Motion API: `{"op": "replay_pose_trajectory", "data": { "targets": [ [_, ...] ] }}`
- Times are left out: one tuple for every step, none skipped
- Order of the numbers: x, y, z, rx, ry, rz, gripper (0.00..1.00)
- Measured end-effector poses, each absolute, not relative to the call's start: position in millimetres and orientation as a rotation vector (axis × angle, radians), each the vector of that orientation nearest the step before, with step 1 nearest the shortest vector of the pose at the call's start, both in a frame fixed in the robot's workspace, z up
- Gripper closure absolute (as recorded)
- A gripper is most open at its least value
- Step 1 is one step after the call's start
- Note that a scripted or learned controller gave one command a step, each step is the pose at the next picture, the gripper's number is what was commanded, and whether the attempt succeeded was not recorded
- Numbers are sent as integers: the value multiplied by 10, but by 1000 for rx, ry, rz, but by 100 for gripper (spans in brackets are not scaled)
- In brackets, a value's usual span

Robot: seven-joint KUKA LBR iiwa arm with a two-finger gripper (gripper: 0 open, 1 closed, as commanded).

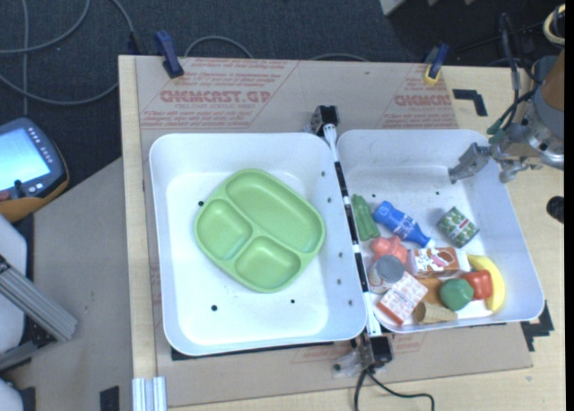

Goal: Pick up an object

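On the bench, two shallow white bins sit side by side, touching along their inner rims.

Left bin: one green divided plate with three compartments, lying flat near the middle, turned at an angle to the bin walls.

Right bin: a cluster of small things crowded into the near half, the far half bare.
- Green bottle, lying along the inner wall.
- Blue bottle, lying on its side just beside the green one.
- Small green carton, tilted, apart from the others toward the outer wall.
- Pinkish-red lump, touching a grey round lid or can end below it.
- Red and white packet, next to the grey round.
- White and red printed box, at the near rim.
- Green rounded toy, red toy and yellow banana, packed together in the near outer corner.

Gripper: at the far outer edge of the right bin, over its rim, well apart from the cluster; two grey fingers spread, nothing between them. Cables hang beside the wrist.

Bench edge: blue clamp at the far left, blue and yellow clamp at the far right. Black clip at the far end of the seam between the bins.
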State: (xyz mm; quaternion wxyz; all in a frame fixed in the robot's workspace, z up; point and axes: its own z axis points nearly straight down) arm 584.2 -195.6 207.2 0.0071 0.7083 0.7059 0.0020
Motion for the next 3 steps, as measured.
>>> {"op": "replay_pose_trajectory", "data": {
  "targets": [
    [5587, -2024, 875, 2232, 2227, -9, 0],
    [5630, -2026, 1052, 2220, 2219, 2, 100],
    [6366, -1166, 864, 2205, 2227, 11, 100]
  ]
}}
